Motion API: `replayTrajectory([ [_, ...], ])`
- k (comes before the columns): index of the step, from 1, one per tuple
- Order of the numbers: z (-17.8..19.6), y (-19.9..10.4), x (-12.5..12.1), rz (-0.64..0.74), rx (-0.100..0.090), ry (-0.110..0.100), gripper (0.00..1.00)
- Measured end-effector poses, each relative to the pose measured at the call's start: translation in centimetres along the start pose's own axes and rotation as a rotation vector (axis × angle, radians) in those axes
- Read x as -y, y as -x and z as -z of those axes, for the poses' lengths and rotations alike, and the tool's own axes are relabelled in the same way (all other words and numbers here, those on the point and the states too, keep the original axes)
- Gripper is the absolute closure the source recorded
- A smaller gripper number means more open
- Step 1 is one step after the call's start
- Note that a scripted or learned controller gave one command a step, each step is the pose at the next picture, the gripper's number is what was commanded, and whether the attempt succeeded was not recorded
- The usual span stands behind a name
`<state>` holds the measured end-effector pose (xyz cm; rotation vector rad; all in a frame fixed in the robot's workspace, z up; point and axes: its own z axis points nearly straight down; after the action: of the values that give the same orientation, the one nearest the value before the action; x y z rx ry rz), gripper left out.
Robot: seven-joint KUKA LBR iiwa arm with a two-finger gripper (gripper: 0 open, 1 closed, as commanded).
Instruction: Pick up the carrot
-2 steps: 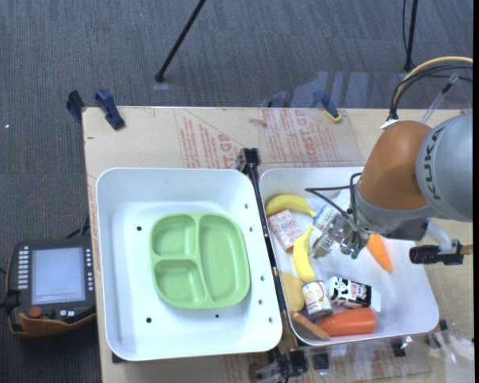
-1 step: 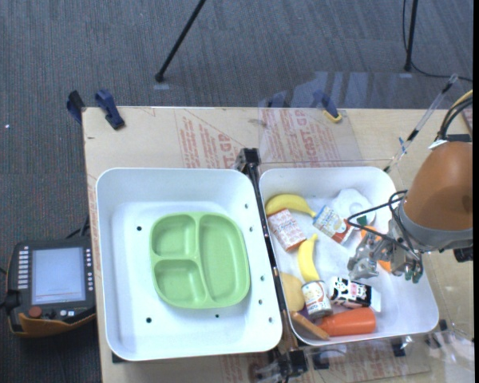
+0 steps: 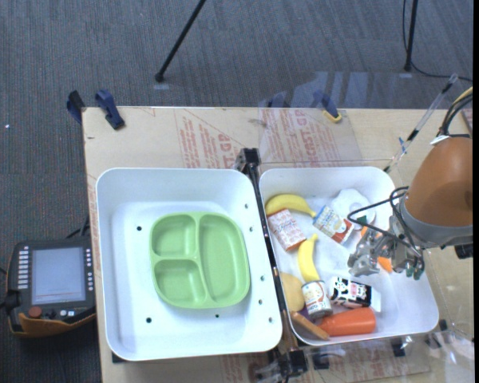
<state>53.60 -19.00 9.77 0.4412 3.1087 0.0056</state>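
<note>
End effector (image 3: 387, 255) hangs over right bin (image 3: 428, 306), well apart from carrot (image 3: 350, 321) lying at near wall. Left bin (image 3: 116, 214) carries green divided plate (image 3: 199, 260).

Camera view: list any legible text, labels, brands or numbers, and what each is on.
Nothing reads cleanly.
Red print on the bench board: large letters, upside down and faint, not legible.
Small packet in the right bin: red label, too blurred.
Small carton: print too small.
Can: label blurred.
Black-and-white carton: pattern, no readable words.
Pendant screen: too small.
</note>
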Motion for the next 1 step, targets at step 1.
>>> replayTrajectory([
  [1, 0.97, 0.07, -0.05, 0.000, 0.001, 0.002, 1.00],
])
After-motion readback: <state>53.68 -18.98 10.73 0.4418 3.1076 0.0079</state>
